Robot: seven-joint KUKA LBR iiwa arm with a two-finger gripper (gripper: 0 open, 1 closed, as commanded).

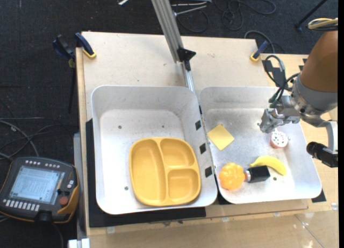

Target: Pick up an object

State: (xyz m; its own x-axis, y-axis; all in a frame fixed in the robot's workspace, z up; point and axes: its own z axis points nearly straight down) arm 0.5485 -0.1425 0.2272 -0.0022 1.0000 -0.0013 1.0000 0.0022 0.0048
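Observation:
The right bin point(239, 113) holds several objects. A flat yellow square point(221, 136) lies near its left wall. At the front sit an orange lumpy ball point(231, 176), a small black block point(258, 174) touching it, and a yellow banana point(269, 164). A small white and pink round piece point(278, 140) lies toward the right. My gripper point(267, 125) hangs over the right bin's right half, just up and left of the white and pink piece, and no object shows in it. The grey arm with its orange band point(322, 64) enters from the right.
The left bin point(134, 107) holds a yellow divided plate point(164, 170). A slanted metal pole point(167, 21) rises behind the wall between the bins. Clamps grip the bench's back corners point(86, 48). A teach pendant point(37, 188) lies on the floor at the left.

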